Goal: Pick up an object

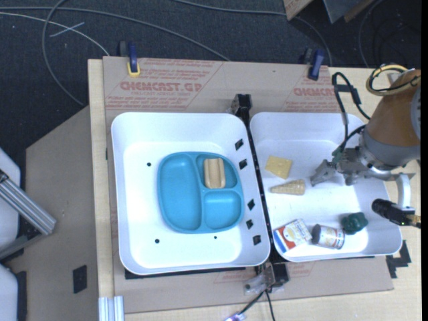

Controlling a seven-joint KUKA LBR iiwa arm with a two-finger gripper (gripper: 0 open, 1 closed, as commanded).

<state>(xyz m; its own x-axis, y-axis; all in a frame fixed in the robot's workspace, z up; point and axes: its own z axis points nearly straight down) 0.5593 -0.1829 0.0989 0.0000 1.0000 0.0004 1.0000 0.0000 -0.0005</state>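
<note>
In the right bin lie a pale yellow wedge, a tan cone, a small can on its side, a dark green lump and a white, red and blue packet. My gripper hangs over the middle of this bin, pointing left. It is open and holds nothing. The cone lies just to its left, apart from it, and the wedge is further up-left. The grey arm with its orange band comes in from the right.
The left bin holds a blue divided plate with a tan block in its upper right compartment. A black divider runs between the bins. Cables loop near the arm at the back right.
</note>
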